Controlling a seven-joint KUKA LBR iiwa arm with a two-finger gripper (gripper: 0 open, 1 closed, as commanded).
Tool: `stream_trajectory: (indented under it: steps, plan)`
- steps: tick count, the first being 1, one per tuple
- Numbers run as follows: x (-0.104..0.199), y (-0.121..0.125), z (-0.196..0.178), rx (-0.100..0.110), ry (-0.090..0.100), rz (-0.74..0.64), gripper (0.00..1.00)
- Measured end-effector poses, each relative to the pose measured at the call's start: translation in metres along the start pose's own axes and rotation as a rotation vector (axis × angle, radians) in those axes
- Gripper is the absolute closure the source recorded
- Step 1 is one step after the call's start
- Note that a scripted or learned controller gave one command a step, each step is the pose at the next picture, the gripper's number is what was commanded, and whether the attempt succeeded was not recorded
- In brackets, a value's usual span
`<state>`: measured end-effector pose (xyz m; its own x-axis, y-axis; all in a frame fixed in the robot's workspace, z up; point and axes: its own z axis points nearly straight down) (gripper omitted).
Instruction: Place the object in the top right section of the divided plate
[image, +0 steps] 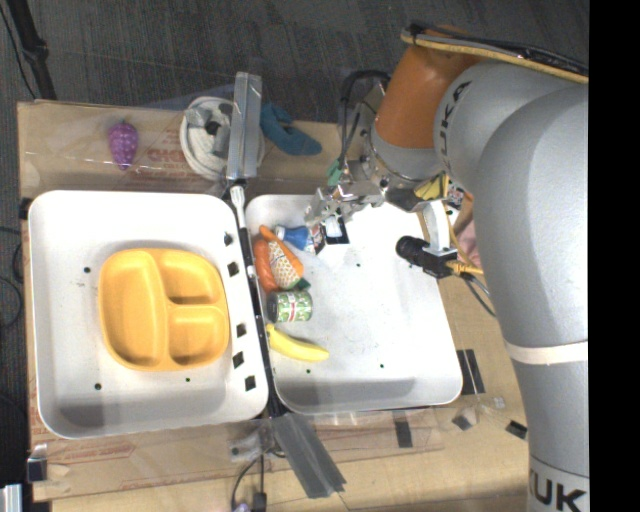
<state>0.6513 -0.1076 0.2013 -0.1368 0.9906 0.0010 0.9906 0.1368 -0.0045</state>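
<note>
A yellow divided plate (163, 307) lies in the left bin (60, 230), with one long section on its left and two smaller ones on its right. In the right bin (400, 340), along its left wall, lie an orange carrot-like toy (275, 262), a small green can (290, 306) and a yellow banana (297, 346). A small blue item (297, 237) rests at the carrot's top end. My gripper (325, 218) hangs over the right bin's top left corner, just right of the blue item and above the carrot. Nothing shows between its fingertips.
The grey arm with its orange band (425, 95) covers the right bin's upper right and the bench beyond. A black cable end (425, 255) sticks out over the bin. Behind the bins lie a purple toy (123, 142), a white roll (208, 135) and a blue cloth (288, 135).
</note>
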Motion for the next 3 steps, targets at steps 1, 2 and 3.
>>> stream_trajectory:
  steps: [1,2,3]
  plan:
    - [0.066,0.014,0.01,0.0,0.0,-0.043,1.0]
    - [0.146,-0.044,0.011,0.001,-0.001,0.042,1.0]
    - [0.146,-0.044,0.011,0.001,-0.001,0.043,0.0]
